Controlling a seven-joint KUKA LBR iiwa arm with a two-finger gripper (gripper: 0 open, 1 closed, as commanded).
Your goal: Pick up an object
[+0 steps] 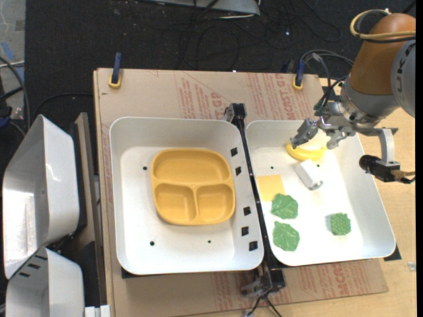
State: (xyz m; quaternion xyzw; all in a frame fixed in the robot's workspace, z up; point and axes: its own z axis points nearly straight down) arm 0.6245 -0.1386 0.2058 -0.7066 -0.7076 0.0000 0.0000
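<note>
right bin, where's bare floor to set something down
Free: the near right corner of the right bin, beyond the small green piece, and the strip between that piece and the two green leaves. Crowded: the far end, where the gripper hangs over the yellow object, with the white block and yellow slice nearby.
</note>
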